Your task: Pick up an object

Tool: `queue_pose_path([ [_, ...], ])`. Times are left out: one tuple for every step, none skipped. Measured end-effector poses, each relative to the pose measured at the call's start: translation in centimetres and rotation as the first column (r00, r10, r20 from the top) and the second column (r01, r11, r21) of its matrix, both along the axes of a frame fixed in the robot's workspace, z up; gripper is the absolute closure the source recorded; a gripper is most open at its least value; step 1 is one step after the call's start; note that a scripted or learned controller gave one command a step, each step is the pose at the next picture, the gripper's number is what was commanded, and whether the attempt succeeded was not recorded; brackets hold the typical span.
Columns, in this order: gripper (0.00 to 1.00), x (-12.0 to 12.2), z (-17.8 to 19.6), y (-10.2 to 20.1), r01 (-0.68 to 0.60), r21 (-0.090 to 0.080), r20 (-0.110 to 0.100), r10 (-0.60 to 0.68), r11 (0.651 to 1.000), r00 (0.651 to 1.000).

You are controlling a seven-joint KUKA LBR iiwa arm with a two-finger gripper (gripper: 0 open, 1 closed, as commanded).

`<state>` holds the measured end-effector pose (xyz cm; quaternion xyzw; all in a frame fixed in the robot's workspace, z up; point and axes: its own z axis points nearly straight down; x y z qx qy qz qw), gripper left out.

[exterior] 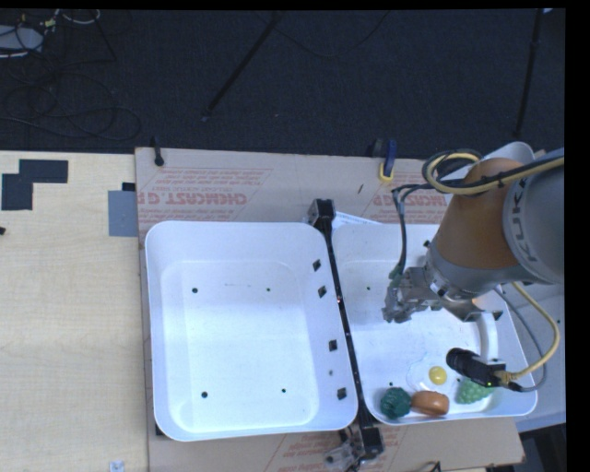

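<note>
You have four small things bunched along the near edge of the right bin (364,277): a dark green ball (396,403), an orange lump (430,402) touching its right side with its long axis along that edge, a small yellow piece (437,375) just behind them, and a pale green clump (473,392) toward the near right corner. The pincer (396,312) hangs over the bin's middle, so the ball lies almost straight toward the near edge from it. You cannot tell whether the pincer is spread or pressed together.

Dark floor (277,83) strewn with cables (64,16) behind a pale wooden bench (64,323).
</note>
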<state>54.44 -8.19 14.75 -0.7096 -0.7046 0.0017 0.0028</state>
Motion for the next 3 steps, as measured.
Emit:
queue_pose_path([
  [1.00,0.1,8.2,7.1,-0.015,0.001,0.010,0.015,1.000,1.000],
  [1.00,-0.4,10.3,14.2,-0.013,0.000,0.005,0.013,1.000,1.000],
  [1.00,0.0,13.4,20.5,-0.013,0.000,0.006,0.013,1.000,1.000],
])
